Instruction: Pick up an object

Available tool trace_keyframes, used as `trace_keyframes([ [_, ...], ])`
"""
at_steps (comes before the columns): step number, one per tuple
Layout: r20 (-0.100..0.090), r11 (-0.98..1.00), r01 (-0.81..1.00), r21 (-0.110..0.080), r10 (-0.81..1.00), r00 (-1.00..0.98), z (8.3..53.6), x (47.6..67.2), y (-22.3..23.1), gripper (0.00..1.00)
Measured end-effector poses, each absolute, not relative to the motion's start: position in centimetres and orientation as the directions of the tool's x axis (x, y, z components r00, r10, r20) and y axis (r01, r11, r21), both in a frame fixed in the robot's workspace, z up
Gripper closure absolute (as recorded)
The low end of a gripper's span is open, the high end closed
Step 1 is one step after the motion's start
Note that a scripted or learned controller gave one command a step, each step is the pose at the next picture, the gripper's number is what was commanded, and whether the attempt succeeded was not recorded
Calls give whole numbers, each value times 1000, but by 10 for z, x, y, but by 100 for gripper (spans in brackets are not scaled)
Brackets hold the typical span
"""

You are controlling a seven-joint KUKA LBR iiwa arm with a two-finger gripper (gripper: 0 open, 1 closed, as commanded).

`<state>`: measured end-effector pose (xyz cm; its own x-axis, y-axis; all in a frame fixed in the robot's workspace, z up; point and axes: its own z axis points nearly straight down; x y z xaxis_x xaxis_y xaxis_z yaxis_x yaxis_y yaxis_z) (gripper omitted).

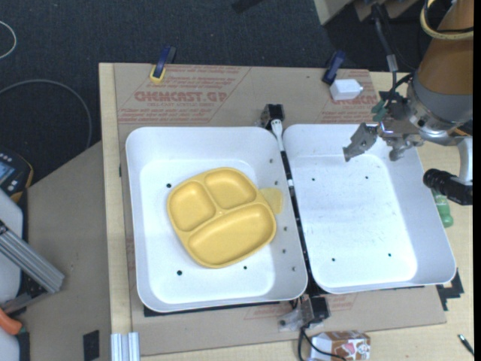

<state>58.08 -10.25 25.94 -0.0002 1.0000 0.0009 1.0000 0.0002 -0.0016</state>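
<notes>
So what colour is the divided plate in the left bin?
Yellow: the three-compartment plastic plate shows clearly in the camera view.

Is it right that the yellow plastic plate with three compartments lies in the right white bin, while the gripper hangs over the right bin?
Not quite. The camera view shows the yellow three-compartment plastic plate in the left white bin, not the right one. The gripper does hang over the right white bin.
</notes>
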Motion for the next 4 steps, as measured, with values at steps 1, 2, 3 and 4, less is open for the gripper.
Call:
trace_keyframes([
  [1, 2, 5, 1000, 1, 1000, -5, 310, 531, -59, 0],
  [2, 2, 4, 1000, 22, 1000, -4, 472, 480, -23, 0],
  [3, -1, 2, 1000, 6, 1000, -2, 474, 480, -24, 100],
  [4, 1, 7, 1000, -8, 1000, -7, 412, 479, 43, 100],
])
